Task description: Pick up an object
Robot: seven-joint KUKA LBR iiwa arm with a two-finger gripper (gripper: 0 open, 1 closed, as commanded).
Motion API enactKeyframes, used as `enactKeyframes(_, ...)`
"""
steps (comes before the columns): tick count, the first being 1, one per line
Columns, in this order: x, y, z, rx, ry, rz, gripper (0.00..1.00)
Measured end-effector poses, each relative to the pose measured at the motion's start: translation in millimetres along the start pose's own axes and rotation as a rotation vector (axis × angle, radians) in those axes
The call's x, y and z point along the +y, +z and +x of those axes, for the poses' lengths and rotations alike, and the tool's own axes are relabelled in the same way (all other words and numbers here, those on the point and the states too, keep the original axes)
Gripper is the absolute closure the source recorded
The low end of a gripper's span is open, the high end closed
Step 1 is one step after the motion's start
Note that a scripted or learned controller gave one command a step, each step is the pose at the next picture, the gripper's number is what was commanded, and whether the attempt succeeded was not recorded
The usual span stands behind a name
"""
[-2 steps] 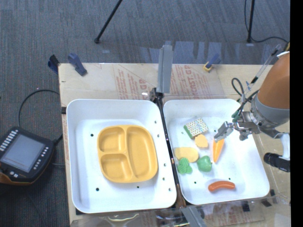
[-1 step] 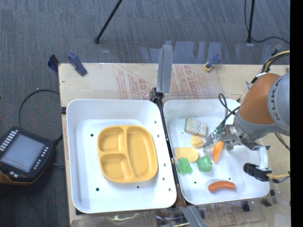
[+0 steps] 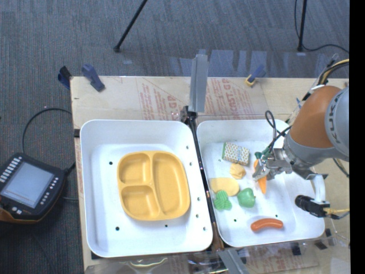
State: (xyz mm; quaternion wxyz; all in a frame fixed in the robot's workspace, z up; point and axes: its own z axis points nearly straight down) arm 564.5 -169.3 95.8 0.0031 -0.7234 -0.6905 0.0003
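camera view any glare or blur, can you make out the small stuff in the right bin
Camera view: even, soft light, no harsh glare on the white bins; overall slightly soft focus, so the cracker shows only faint texture; the claw is a dark, muddled patch over the carrot.

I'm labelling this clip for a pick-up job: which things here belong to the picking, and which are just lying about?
For the job: pincer; orange carrot; sausage; green pepper; broccoli; yellow slice; waffle cracker; right bin.

Lying about: yellow divided plate; left bin; handheld pendant.
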Motion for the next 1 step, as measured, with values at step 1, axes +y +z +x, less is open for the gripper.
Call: enactKeyframes(1,4.1,-109.2,33.3,-0.003,0.114,-0.011,1.00)
